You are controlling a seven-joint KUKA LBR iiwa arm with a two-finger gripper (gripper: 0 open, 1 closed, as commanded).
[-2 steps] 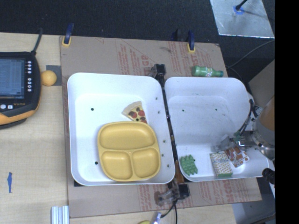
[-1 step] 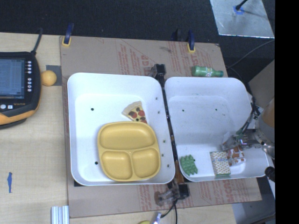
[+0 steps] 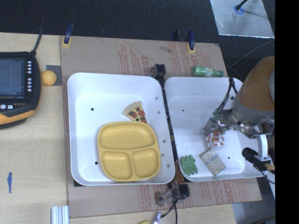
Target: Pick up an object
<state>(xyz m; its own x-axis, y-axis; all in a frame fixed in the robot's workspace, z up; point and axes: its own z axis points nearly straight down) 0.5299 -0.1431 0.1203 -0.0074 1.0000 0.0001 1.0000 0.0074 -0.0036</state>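
1. A grey KUKA arm [image 3: 254,94] with an orange band reaches in from the right over the right-hand white bin [image 3: 187,94], its gripper [image 3: 212,127] low near the bin's middle.
2. The gripper sits directly over a small red-and-white carton [image 3: 217,140]; whether the jaws are open or closed on it cannot be told from this angle, as the metal parts blur together above the item.
3. Just below the carton lies a checkered square packet [image 3: 213,162], tilted like a diamond, and to its left a green knobbly toy [image 3: 188,164] rests near the bin's front-left corner.
4. The left-hand white bin [image 3: 81,120] holds a yellow three-compartment plate [image 3: 128,150], with a toy pizza slice [image 3: 135,111] touching its upper edge.
5. Outside the bins, a green bottle [image 3: 207,71] lies on its side on the cardboard sheet [image 3: 117,52], while an orange ball [image 3: 48,77] sits beside a control pendant [image 3: 16,90] at far left.
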